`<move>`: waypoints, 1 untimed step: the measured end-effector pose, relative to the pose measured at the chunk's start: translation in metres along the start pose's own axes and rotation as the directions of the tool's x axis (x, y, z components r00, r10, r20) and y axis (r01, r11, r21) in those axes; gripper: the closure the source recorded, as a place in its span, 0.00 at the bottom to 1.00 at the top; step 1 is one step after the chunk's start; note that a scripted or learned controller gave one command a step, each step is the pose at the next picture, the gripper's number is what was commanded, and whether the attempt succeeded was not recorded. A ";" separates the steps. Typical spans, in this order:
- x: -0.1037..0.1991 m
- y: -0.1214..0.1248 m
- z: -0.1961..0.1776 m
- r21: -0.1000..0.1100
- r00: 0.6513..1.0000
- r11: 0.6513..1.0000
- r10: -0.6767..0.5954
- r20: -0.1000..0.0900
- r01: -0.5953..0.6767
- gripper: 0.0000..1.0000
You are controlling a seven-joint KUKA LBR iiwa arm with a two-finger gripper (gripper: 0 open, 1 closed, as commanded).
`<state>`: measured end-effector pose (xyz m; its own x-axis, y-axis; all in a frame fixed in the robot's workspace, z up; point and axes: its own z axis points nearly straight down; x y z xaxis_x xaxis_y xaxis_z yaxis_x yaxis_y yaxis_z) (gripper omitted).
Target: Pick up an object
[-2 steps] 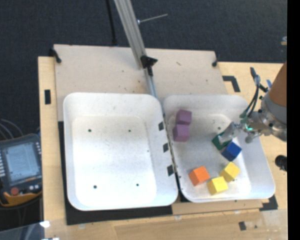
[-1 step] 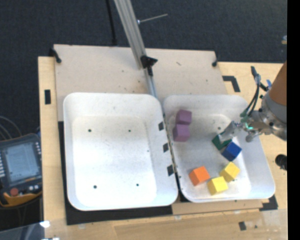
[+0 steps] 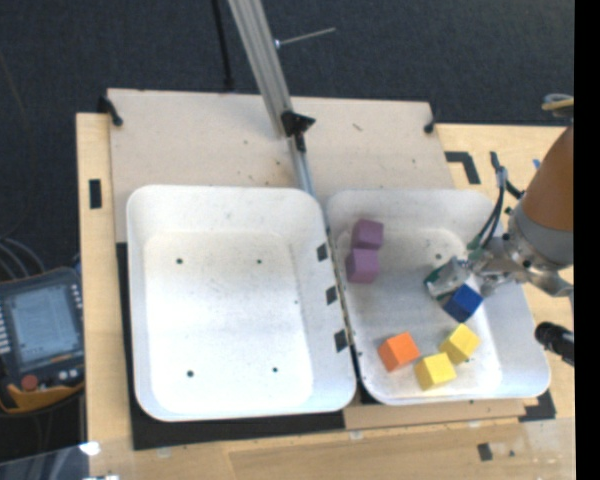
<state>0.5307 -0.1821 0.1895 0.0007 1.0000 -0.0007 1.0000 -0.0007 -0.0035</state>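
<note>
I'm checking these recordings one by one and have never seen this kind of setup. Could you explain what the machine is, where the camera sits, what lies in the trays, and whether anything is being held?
This is one picture from a fixed camera above the bench, looking down at a slant. The grey arm with an orange band is a robot arm reaching in from the right. Its gripper is low in the right bin, right beside a blue cube; I cannot tell whether it holds it. That bin also holds two purple cubes, an orange cube and two yellow cubes. The left bin sits alongside. A metal pole slants over the bench.
</note>
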 end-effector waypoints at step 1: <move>-0.007 0.000 0.044 0.000 1.000 1.000 0.000 0.000 0.000 0.00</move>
<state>0.5308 -0.1886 0.1458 0.0011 1.0000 -0.0006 1.0000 -0.0011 -0.0037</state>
